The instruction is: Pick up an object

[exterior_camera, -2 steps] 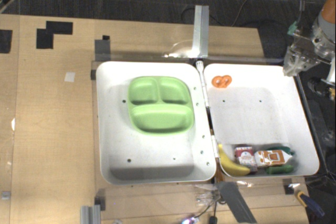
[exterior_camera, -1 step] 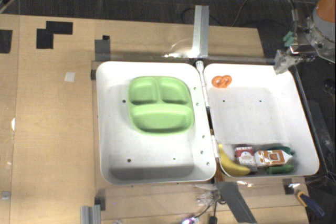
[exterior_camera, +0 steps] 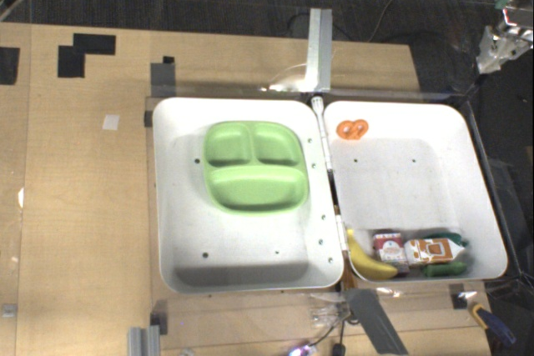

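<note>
Camera view: I look down at a slant on both bins.
Pincer (exterior_camera: 503,42): it sits at the frame's upper right, past the far right corner of the right bin (exterior_camera: 417,179). It is small and blurred, so I cannot tell whether it is spread or pressed together, and I see nothing held in it.
Pretzel (exterior_camera: 352,129): orange, left of the pincer and a little nearer to me, in the right bin's far left corner.
Banana (exterior_camera: 367,261): well apart from the pincer, down and to its left, against the right bin's near left corner.
Packet (exterior_camera: 389,247): red and white, just right of the banana.
Carton (exterior_camera: 430,249): orange and white, lying beside the packet, almost straight below the pincer in the frame.
Plate (exterior_camera: 254,165): green, three compartments, in the left bin (exterior_camera: 179,246), far to the pincer's left.
</note>
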You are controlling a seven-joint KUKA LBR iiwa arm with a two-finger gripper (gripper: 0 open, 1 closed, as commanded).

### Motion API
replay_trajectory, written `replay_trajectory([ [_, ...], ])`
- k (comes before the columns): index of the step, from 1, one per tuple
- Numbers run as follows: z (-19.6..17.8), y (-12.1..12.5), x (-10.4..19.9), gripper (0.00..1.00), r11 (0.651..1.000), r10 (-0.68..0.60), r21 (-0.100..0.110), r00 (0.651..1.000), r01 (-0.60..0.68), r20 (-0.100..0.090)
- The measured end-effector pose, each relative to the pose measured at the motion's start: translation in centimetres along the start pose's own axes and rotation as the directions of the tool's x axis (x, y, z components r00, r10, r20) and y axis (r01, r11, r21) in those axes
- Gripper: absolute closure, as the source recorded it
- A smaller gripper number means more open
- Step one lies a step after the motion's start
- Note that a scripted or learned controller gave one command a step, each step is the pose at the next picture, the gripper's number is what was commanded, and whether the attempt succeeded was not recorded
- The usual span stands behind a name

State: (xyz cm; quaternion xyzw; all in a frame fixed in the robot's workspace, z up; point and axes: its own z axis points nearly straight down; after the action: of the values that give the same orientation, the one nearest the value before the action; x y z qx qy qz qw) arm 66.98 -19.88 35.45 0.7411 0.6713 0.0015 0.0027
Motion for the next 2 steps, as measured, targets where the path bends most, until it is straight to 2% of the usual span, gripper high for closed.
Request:
replay_trajectory([
  [1, 4.9, -6.6, 0.1, 1.0, 1.0, 0.02, 0.002, 1.0, -0.02, 0.0],
  [2, -1.5, -4.7, 4.2, 1.0, 0.878, -0.479, -0.003, 0.878, 0.479, 0.001],
])
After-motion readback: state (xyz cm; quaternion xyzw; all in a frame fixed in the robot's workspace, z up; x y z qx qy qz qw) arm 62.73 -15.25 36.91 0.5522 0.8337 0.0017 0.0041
